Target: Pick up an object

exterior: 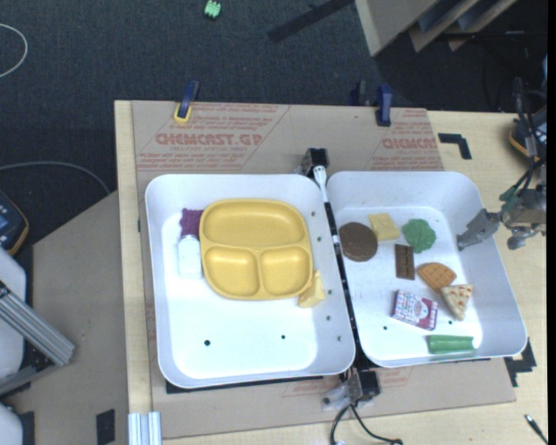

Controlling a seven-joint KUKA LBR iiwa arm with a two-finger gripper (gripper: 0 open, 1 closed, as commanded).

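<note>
Grey metal gripper (483, 228) with dark cabling behind it.

**Bench, bins and surroundings**

The tabletop (261, 130) is a pale wooden board printed with red lettering, set over dark carpet (104, 52). Two shallow white bins sit side by side on it: the left bin (252, 348) and the right bin (504, 295), their inner rims touching. A yellow clamp (184, 106) and a blue clamp (382, 102) grip the board's far edge. Black fittings (314, 161) sit at the far end of the seam between the bins, and cabling (356, 395) at the near end. A small green scrap (212, 9) lies on the carpet.
</note>
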